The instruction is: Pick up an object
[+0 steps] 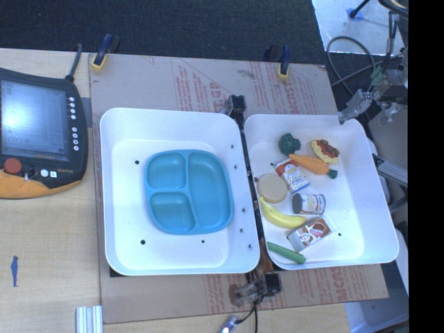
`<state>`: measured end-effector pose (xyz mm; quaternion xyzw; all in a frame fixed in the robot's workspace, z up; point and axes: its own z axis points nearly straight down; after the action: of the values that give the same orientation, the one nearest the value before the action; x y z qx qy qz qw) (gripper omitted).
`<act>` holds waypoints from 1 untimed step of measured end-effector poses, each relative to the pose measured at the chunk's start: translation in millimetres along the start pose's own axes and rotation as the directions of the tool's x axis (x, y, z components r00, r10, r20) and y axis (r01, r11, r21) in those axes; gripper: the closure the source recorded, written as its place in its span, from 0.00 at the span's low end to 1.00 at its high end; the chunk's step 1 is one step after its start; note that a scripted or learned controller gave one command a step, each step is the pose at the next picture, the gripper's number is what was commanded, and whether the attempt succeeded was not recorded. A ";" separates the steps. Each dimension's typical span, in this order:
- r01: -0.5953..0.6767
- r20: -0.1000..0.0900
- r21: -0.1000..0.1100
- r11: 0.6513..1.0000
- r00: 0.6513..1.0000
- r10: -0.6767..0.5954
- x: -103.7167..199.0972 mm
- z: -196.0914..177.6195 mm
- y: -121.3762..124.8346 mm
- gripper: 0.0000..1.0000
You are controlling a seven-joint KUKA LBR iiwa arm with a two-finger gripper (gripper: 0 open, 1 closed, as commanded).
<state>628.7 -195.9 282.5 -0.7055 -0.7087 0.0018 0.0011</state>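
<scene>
Camera view puts the gripper [352,108], open or closed I cannot tell, at the right bin's [364,214] one o'clock corner; best target is probably the broccoli [289,143] at eleven o'clock, standing slightly apart from its neighbours.

A blue divided plate [189,190] lies in the middle of the left bin [118,255]. The right bin [368,207] holds a banana [281,217], with a carrot [310,164] above it, a small can [309,203] just right of it and a green bean [286,253] below it.
</scene>
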 end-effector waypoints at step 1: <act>0.001 -0.001 0.004 1.000 1.000 -0.001 -15.2 157.3 26.9 0.00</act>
<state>655.0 -211.1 125.2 -0.7050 -0.7092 0.0029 0.0030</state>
